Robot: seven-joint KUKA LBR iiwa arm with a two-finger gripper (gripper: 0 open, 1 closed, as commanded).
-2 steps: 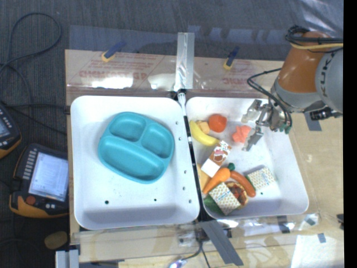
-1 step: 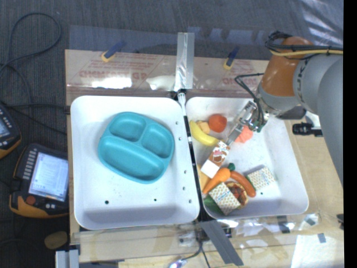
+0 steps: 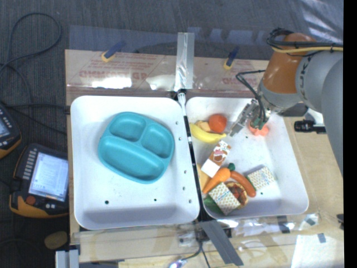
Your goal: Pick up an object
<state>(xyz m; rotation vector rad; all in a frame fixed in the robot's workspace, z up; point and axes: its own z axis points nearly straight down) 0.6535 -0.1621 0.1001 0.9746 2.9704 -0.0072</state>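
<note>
Robotics lab. Grey arm (image 3: 312,77) with orange band reaches over bench (image 3: 312,149) holding two white bins (image 3: 83,205). Teach pendant (image 3: 39,180) and loose cables (image 3: 22,43) on dark carpet (image 3: 139,4). Taped cardboard backing (image 3: 128,71), clamps (image 3: 113,51).

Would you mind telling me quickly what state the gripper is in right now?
Gripper: over the right bin, near the banana; open or shut cannot be told.

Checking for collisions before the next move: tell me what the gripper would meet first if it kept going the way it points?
Probably the banana beside the orange ball; the gripper points lower-left toward them, though height is unclear.
</note>
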